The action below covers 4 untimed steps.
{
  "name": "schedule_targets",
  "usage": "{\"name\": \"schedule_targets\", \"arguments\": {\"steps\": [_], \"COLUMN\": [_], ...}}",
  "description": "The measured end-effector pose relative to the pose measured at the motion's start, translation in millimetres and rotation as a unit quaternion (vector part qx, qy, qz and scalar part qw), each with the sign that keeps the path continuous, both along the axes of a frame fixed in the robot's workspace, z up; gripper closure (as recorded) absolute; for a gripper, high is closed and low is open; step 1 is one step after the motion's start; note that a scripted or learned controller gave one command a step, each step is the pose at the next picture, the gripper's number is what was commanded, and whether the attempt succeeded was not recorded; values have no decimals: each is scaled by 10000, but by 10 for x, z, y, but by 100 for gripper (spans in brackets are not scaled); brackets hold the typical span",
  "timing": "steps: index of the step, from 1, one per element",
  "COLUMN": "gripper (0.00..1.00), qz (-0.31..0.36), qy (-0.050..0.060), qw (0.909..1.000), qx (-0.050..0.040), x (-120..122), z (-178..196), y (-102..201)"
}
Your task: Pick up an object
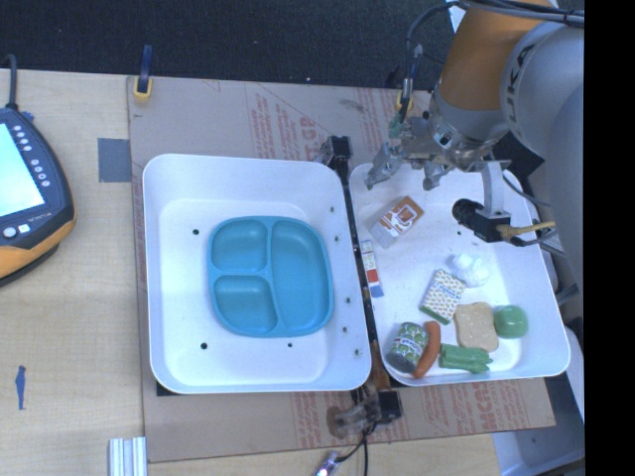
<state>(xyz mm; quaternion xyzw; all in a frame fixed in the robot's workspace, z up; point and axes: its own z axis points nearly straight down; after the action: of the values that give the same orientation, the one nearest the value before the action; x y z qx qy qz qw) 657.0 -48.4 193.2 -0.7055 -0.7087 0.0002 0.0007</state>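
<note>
1. Green items crowd the right bin's (541, 296) near corner — a can (406, 343), a sausage (427, 349), toast (476, 326), a green ball (510, 321).
2. Mid-bin lies a brown packet (399, 216), apart from the rest.
3. Farthest, the gripper (406, 172) hangs over the bin's far edge — fingers spread, nothing between them.
4. Left bin (179, 365) holds a blue tray (268, 276).
</note>
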Motion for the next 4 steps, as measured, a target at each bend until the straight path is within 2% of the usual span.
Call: {"name": "schedule_targets", "arguments": {"steps": [1,2,3,4], "gripper": [0,0,0,0], "qz": [5,1,-7,-14], "qy": [20,19,-25,52], "qw": [10000,10000,10000,10000], "qx": [-3,-15,-7,13], "x": [-6,-800,-312,-12], "z": [-11,-14,-986,-987], "y": [417,37,-454,-441]}}
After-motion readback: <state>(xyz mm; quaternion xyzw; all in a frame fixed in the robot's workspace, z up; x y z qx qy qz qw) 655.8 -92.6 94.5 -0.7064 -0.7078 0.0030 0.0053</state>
